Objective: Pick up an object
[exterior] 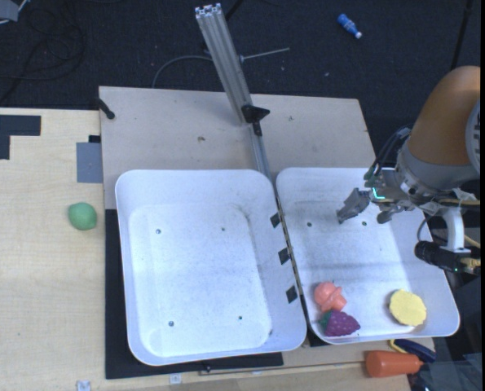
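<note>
Pincer [364, 208] spread, gripping nothing, over right bin [352, 243]; near edge holds lumpy orange fruit [330, 295], bumpy purple grapes [340, 323], flat yellow disc [407, 307].

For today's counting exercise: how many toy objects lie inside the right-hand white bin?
3. An orange-pink toy and a purple toy touch near the front edge; a yellow toy lies further right. The arm may hide others.

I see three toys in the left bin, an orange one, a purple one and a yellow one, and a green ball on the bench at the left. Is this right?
Not quite. The camera view shows the orange toy, the purple toy and the yellow toy in the right bin, along its near edge, not in the left bin. The green ball does lie on the bench at the left.
</note>
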Robot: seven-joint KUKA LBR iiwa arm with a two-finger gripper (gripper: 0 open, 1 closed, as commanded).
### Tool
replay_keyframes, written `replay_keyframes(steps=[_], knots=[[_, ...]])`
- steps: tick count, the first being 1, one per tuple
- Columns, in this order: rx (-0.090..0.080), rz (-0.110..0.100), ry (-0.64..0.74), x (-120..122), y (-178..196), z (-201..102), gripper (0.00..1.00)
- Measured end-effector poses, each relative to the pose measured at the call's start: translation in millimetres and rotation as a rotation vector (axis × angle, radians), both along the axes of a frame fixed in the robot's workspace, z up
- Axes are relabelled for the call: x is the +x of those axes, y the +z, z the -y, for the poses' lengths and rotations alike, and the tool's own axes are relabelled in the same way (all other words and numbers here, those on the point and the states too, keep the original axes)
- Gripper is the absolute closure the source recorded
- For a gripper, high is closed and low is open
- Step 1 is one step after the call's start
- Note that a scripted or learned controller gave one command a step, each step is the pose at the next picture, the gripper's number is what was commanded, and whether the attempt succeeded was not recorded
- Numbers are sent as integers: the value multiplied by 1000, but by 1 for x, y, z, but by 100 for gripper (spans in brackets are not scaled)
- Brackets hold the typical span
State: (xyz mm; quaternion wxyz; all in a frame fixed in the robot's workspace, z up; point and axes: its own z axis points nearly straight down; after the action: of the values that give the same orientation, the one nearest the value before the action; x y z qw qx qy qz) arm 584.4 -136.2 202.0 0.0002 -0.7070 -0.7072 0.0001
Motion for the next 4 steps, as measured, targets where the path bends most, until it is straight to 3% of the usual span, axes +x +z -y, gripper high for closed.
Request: replay_keyframes(steps=[1, 3, 4], knots=[[0, 0, 0, 0, 0, 0, 0], [0, 0, 0, 0, -111, 1, 0], [-1, 2, -2, 1, -100, 2, 100]])
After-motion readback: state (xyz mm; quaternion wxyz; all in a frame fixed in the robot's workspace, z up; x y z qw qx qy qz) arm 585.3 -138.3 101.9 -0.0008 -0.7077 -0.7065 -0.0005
